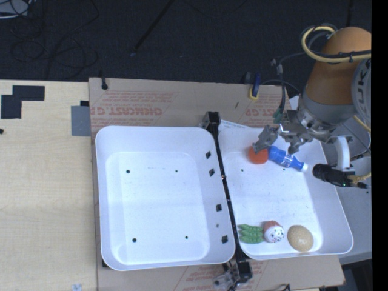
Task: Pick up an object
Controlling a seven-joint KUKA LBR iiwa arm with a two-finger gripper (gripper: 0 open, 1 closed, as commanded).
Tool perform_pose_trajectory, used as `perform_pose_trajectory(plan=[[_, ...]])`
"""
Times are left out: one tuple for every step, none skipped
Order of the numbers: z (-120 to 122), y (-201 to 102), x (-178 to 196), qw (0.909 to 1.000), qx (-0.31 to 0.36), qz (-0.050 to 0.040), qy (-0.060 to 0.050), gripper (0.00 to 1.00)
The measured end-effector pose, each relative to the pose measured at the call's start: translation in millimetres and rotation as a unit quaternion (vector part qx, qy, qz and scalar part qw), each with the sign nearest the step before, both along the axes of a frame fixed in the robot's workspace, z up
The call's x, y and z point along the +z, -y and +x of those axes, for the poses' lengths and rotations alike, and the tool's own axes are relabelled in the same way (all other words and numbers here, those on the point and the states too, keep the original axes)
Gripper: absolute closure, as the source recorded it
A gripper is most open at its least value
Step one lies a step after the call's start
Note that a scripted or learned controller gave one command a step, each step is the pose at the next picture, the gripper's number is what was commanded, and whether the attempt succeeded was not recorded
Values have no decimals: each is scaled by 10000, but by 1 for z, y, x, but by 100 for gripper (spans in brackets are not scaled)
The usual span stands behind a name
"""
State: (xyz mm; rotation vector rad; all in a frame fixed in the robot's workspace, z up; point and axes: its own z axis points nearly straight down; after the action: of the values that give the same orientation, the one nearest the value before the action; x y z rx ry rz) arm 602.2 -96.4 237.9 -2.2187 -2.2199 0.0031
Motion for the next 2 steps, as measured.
perform_pose_trajectory(plan=[[0,0,10,10000,4,2,-6,100],[-4,-43,116,10000,22,-2,50,100]])
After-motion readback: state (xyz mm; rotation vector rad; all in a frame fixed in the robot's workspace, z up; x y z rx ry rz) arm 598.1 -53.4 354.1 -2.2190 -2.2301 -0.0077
